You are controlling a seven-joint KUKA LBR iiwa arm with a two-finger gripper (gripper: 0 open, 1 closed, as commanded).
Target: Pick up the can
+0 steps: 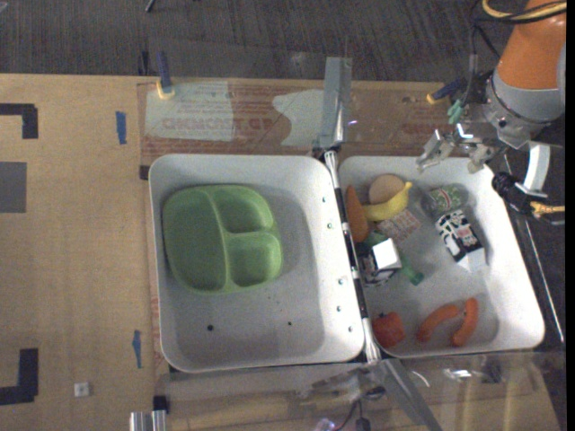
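The can (445,197), silvery green, lies in the right bin (526,281) near its far wall, between a banana and a black-and-white carton. My gripper (455,155) hangs over the bin's far rim, just behind the can and apart from it. Its fingers (429,156) are spread open and hold nothing. The arm's orange band rises at the upper right.
Around the can are a banana (388,206), a tan round fruit (386,187), a carrot (357,214), a cow-patterned carton (460,233), a white cube (384,256), a red fruit (388,329) and two orange sausages (449,321). A green divided plate (222,236) lies in the left bin (260,330).
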